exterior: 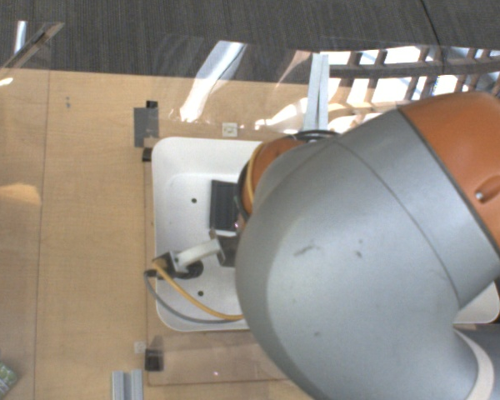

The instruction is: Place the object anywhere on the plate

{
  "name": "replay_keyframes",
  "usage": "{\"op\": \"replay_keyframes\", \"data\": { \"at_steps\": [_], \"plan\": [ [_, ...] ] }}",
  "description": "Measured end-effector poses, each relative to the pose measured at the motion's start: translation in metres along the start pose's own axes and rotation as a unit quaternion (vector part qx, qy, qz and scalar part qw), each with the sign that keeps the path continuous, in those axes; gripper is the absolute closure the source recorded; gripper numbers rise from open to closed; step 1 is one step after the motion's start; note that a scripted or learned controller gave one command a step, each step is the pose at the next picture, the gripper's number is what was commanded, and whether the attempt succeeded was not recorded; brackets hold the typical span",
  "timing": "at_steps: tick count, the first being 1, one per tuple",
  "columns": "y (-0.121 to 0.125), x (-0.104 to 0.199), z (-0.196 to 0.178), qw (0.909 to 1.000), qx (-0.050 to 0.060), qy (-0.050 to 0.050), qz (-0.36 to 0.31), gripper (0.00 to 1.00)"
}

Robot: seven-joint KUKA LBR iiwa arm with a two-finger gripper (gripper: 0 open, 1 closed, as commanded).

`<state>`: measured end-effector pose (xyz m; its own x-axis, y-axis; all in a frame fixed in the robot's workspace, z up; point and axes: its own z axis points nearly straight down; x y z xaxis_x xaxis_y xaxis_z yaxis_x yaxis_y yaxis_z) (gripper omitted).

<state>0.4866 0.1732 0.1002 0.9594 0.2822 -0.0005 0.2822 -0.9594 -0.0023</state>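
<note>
Looming across most of the camera view, the grey arm (358,273) with its orange band (467,157) covers nearly all of the white bin (171,173), so neither a plate nor the object can be made out. Below its wrist the dark gripper (223,215) and a yellow cable (192,302) sit over the bin floor. Whether anything is being carried I cannot tell, so the placing looks unfinished at best.

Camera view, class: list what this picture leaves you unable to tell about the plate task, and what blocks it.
- Gripper: in the camera view, the arm covers most of it; its state is unreadable.
- White bin: its right part lies under the arm, so what lies there is hidden.
- Yellow cable: its far end runs under the arm.
</note>
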Motion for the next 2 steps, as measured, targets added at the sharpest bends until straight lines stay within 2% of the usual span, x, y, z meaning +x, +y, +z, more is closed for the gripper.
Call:
{"op": "replay_keyframes", "data": {
  "at_steps": [1,2],
  "plan": [
    [0.000,0.002,-0.011,1.0000,0.001,0.001,-0.001,1.00],
    [-0.058,0.022,0.009,0.9999,0.000,0.007,0.009,1.00]
  ]
}}
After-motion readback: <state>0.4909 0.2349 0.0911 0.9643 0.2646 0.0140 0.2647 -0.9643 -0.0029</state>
